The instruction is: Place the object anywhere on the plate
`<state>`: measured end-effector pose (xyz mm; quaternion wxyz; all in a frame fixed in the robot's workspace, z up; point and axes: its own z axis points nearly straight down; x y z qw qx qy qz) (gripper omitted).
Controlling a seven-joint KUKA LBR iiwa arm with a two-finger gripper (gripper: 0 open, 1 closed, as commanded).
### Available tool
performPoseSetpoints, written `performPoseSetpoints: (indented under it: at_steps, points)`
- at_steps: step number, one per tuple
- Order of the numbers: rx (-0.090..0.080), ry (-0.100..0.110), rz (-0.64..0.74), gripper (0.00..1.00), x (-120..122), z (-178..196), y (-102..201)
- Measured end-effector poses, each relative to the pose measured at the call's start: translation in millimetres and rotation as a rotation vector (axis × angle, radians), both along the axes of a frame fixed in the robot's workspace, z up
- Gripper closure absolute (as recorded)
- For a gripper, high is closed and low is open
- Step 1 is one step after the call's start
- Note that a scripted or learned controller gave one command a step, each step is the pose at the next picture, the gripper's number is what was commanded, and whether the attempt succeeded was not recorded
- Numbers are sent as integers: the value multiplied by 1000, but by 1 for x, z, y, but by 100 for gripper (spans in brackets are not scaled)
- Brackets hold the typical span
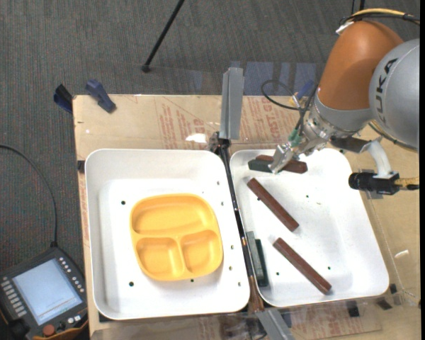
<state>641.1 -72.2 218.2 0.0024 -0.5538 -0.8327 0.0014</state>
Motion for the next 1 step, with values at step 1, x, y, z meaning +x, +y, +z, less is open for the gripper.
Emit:
performPoseSetpoints:
  at_steps: [1]
  points:
    - [-8, -6, -71, 100, -73, -21, 86]
